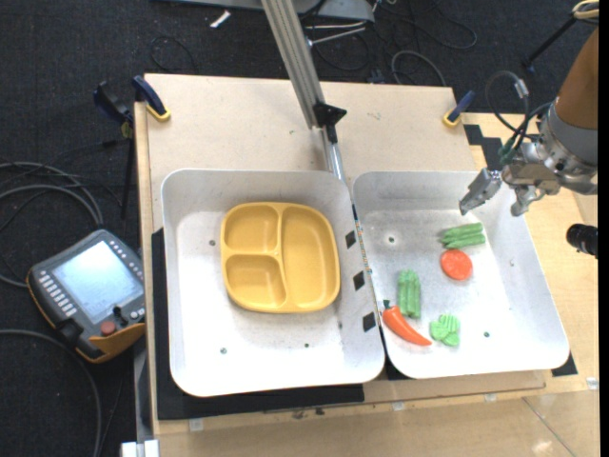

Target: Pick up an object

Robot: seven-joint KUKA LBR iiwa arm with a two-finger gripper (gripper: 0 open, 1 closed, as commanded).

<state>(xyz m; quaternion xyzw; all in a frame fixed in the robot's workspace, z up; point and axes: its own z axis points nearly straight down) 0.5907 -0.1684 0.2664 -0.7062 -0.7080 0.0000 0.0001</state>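
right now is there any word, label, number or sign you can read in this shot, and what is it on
No text can be read anywhere.
Teach pendant: its screen is lit, but what it shows is too small and blurred to read.
Black marks along the seam between the two bins: marks, not readable characters.
Yellow divided tray, the toy food and the gripper: no visible lettering.
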